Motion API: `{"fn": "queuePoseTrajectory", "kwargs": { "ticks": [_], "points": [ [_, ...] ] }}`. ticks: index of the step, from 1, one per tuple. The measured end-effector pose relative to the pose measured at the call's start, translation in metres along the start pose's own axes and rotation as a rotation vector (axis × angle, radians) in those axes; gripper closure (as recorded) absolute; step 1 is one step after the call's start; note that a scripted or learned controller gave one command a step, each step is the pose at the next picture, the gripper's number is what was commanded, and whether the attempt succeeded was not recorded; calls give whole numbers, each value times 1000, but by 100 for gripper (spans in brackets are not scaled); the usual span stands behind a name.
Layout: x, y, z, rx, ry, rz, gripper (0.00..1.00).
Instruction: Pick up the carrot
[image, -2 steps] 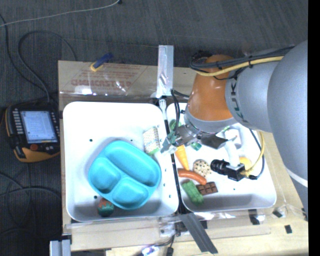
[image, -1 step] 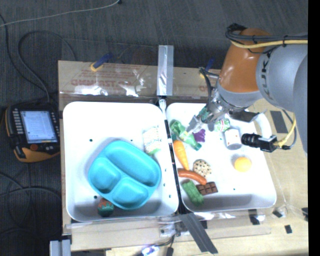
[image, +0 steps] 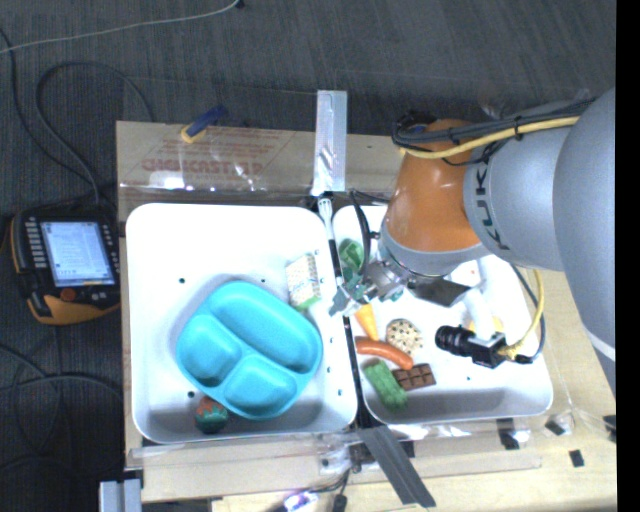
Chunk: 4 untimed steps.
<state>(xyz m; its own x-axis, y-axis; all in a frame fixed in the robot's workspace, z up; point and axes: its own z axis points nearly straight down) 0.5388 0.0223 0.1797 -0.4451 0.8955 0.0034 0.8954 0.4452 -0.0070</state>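
I need to bring the claw (image: 352, 296) down squarely over the carrot (image: 367, 320), the small orange piece at the right bin's (image: 500, 405) left edge, just above the sausage (image: 384, 350), and avoid snagging the divider. The claw hovers just above-left of it; I cannot tell how it is set, and nothing visibly sits in it.

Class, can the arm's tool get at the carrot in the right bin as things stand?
Probably yes. The tool hovers just above the carrot, whose top lies uncovered; a hot dog and a cookie crowd its lower side.
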Motion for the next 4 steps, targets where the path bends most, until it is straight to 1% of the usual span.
{"fn": "queuePoseTrajectory", "kwargs": {
  "ticks": [1,2,3,4],
  "points": [
    [-81,-21,-96,-2,-6,-26,100],
    [-35,-38,0,-1,0,-180,100],
    [-14,-61,0,-2,2,-130,100],
    [-62,-91,-121,-4,-5,-375,100]
  ]
}}
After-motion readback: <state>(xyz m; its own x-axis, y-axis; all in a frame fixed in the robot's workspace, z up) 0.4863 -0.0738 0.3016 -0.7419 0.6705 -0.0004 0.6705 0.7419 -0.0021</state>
